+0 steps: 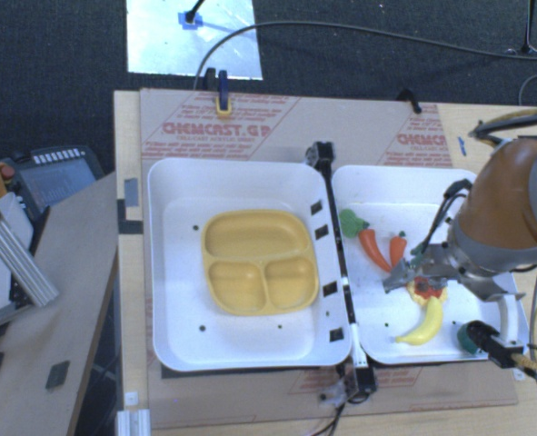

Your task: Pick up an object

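Hand (413,278) hovering, lower right of frame, over a red toy (426,288); grip state indiscernible. Banana (422,323) probably light, stiff, slippery: grasp mid-body.

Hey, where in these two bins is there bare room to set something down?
Free: left white bin floor around the yellow divided plastic tray, and the right white bin top strip. Crowded: by the pincer, two orange toy carrots, yellow toy banana.
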Controlling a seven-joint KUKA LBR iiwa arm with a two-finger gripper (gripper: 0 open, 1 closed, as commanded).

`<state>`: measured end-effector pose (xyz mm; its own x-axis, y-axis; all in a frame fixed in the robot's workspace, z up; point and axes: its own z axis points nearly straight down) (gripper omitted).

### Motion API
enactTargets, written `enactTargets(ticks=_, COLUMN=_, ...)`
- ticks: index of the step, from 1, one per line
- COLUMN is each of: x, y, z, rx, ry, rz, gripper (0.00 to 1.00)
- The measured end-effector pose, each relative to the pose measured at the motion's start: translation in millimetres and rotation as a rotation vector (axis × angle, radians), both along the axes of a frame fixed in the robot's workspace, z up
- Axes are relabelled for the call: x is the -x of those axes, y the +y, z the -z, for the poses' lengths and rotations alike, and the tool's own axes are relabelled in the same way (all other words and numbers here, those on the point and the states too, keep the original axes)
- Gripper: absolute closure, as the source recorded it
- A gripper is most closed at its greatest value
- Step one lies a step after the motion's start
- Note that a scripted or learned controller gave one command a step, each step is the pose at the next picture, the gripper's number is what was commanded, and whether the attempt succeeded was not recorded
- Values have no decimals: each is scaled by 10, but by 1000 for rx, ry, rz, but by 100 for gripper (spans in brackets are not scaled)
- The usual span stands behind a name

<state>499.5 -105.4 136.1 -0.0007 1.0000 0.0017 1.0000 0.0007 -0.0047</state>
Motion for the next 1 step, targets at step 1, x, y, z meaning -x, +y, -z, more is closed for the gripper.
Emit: enactTargets(ticks=1, x=-25, y=-41, z=463, rx=10, ry=-14, rz=4, gripper=0)
